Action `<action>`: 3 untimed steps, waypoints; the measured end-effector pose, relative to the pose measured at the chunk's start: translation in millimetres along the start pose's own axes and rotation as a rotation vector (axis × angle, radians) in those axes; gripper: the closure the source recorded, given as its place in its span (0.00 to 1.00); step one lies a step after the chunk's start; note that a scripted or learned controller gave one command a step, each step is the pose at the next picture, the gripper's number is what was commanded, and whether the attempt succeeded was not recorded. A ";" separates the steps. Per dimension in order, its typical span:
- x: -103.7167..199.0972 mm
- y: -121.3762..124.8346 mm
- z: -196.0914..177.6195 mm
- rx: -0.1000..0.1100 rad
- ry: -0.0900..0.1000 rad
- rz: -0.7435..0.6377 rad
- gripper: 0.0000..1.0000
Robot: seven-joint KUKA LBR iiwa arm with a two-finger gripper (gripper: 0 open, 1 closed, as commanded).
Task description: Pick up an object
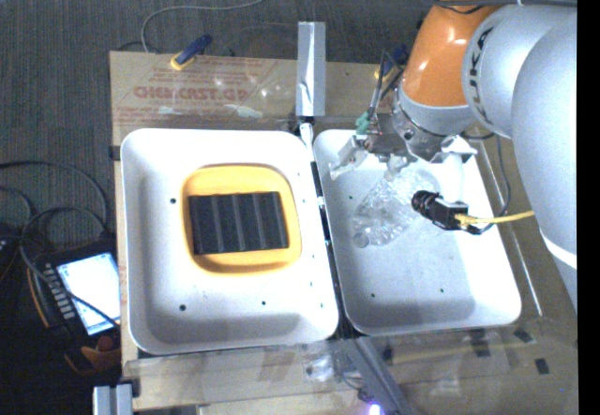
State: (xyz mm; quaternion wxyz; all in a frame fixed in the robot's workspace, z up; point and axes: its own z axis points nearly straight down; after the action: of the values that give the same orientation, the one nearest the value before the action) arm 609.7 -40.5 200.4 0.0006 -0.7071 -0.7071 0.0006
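Note:
A yellow rounded slab with a black ribbed top [239, 219] lies flat in the middle of the left bin [150, 301]. A crumpled clear plastic item [380, 210] rests in the upper middle of the right bin [441, 301]. My gripper [361, 149] hangs over the right bin's upper left part, just above and left of the clear item. The orange-banded wrist [441, 48] hides most of it. Nothing can be seen held in it.
A black plug on a yellow cable [441, 207] hangs beside the clear item, over the right bin. A metal post [310, 76] stands behind the gap between the bins. A cardboard sheet [206, 85] lies behind them. A tablet [84, 287] sits on the floor at left.

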 end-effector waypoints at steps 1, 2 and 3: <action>-64.7 -15.7 47.0 0.001 -0.002 -0.260 0.00; -71.0 -25.1 108.8 -0.015 -0.004 -0.353 0.00; -20.6 -17.2 -10.4 -0.003 -0.002 -0.198 0.00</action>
State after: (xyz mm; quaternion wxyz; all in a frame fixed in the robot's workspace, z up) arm 592.5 -61.1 210.8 -0.0008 -0.6336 -0.7737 0.0001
